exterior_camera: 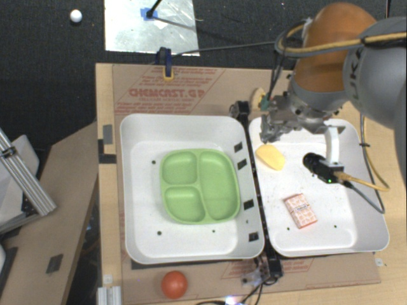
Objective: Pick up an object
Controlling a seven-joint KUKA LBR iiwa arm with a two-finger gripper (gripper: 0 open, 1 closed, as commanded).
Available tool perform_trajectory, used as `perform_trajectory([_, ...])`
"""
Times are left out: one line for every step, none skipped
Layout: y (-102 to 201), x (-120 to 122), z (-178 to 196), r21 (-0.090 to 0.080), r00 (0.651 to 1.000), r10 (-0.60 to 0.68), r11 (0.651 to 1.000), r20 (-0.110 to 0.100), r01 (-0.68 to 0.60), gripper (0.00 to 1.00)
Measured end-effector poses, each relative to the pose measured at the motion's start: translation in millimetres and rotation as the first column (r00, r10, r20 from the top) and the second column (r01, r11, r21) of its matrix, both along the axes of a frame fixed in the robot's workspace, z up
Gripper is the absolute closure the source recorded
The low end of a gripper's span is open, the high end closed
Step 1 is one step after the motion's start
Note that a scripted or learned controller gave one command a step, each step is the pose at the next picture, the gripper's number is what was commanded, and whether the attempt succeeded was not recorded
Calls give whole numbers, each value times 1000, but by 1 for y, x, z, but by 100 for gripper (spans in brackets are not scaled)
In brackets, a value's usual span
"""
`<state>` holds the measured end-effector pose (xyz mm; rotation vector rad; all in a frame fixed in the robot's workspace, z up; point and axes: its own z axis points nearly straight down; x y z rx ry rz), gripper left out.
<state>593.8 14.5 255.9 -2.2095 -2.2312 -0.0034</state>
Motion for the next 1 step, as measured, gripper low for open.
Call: perform_trajectory([48,-6,-18,0,1000,0,1000,-1,0,100])
